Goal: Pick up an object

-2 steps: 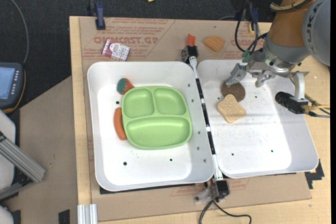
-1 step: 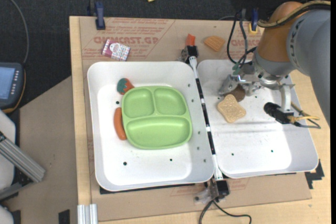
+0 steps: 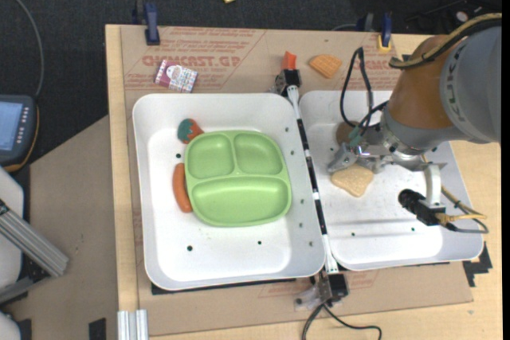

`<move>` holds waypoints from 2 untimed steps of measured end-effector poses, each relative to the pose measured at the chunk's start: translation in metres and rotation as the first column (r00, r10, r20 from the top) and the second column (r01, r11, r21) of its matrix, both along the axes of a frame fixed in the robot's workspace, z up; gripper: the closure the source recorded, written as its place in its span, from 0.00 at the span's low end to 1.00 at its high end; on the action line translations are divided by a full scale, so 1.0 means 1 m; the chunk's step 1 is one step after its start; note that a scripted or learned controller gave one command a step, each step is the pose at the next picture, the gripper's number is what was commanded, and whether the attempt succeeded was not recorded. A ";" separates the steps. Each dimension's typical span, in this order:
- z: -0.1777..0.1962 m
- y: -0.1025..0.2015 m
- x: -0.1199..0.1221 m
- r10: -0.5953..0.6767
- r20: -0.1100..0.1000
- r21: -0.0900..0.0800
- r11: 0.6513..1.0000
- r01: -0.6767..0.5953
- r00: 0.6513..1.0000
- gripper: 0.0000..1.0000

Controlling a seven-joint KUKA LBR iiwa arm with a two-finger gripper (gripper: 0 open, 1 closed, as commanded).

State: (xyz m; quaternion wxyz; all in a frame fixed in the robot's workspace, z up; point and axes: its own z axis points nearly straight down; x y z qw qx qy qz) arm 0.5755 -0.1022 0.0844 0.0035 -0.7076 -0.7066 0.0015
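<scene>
Camera view: worktop (image 3: 127, 195) with two bins.
Left bin (image 3: 159, 243): green divided plate (image 3: 237, 177), orange item (image 3: 181, 189) just beside it.
Right bin (image 3: 382, 247): tan bread-like piece (image 3: 352, 182), the likely target.
Hand (image 3: 347, 157): just above the piece; grip state cannot be told.
Risk: piece may slide aside if fingers land off-centre.
Hidden: fingertips blurred; arm covers bin's far corner.

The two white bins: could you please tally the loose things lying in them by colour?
Green: 1, the divided plate
Orange: 1, the carrot-like piece
Green and red: 1, the small round piece
Tan: 1, the bread-like piece by the tool
Total: 4
</scene>
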 end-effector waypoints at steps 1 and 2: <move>0.006 -0.002 0.065 0.004 0.014 -0.004 1.000 -0.004 1.000 0.00; 0.017 -0.002 0.064 0.001 0.014 -0.006 1.000 -0.001 1.000 1.00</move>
